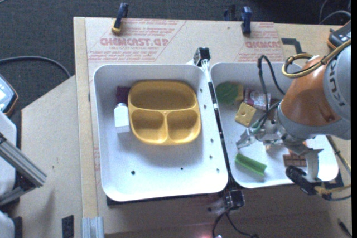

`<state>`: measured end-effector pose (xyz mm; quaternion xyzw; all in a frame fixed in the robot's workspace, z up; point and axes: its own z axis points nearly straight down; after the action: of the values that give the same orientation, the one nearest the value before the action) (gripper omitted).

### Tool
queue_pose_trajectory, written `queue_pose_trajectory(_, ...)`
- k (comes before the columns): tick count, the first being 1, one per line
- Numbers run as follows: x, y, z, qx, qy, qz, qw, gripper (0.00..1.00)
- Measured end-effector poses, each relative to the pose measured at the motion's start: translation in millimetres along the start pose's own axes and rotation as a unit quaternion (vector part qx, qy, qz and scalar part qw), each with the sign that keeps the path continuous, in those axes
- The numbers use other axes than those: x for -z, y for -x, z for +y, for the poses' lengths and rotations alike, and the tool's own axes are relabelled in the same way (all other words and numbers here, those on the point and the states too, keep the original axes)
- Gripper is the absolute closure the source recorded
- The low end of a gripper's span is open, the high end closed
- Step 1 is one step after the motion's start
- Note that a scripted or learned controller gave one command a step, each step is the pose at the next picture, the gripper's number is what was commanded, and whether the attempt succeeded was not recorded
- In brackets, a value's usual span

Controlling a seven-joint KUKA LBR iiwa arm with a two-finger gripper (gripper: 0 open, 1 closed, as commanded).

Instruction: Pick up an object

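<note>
My gripper (252, 135) hangs low in the right bin (277, 176), at the end of the grey and orange arm that comes in from the right. It sits just below a yellow holed cheese wedge (245, 113) and above a long green block (250, 165). I see nothing held in it. A round green piece (226, 91) and a red and white packet (257, 100) lie at the back of this bin. Beside the wrist, on the right, lies a brown bar (294, 160).
The left bin (162, 178) holds a yellow divided tray (164, 111), with a small white bottle (121, 117) and a dark maroon item (122, 93) to its left. A ridge (215, 114) separates the two bins. Cables loop around the arm.
</note>
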<state>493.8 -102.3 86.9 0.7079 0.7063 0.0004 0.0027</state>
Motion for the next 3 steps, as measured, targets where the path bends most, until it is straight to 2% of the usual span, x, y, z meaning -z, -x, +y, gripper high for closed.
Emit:
queue_pose_trajectory(1,13.2,2.1,1.6,-0.002,0.004,-0.002,1.0,1.0)
queue_pose_trajectory(2,60.7,11.5,4.9,0.0,0.0,0.001,1.0,1.0)
queue_pose_trajectory(3,116.0,14.2,14.6,0.002,0.002,0.0,1.0,1.0)
